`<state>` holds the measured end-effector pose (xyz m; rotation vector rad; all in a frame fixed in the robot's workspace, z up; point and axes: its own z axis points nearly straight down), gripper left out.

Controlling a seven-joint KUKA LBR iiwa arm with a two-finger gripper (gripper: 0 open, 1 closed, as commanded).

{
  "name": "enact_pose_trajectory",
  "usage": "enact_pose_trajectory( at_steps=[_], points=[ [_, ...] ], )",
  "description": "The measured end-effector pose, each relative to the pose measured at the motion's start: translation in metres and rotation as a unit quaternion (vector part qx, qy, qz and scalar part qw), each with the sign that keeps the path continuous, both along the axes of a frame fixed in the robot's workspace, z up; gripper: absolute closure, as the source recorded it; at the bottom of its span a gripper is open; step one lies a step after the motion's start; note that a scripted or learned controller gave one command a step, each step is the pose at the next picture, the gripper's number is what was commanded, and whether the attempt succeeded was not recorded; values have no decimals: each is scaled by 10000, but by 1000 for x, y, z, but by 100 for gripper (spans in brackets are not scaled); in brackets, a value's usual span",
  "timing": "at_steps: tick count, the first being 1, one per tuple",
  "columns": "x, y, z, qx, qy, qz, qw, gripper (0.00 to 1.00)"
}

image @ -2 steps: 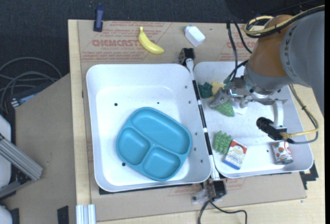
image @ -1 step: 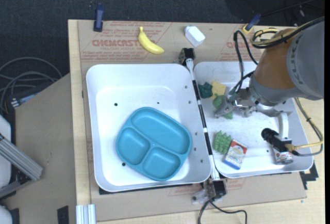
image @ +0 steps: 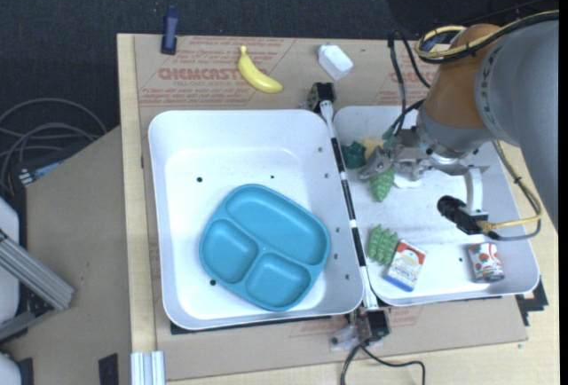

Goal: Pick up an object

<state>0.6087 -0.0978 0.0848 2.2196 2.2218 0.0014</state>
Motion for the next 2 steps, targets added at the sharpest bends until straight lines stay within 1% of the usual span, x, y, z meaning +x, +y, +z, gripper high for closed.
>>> enact_pose_trajectory(
  at_steps=[1, 2],
  points=[
    [1, 0, 11, -6, -14, 1, 10000, 100],
    [-23, 55, 137, 3, -10, 3, 10000, 100]
  ],
)
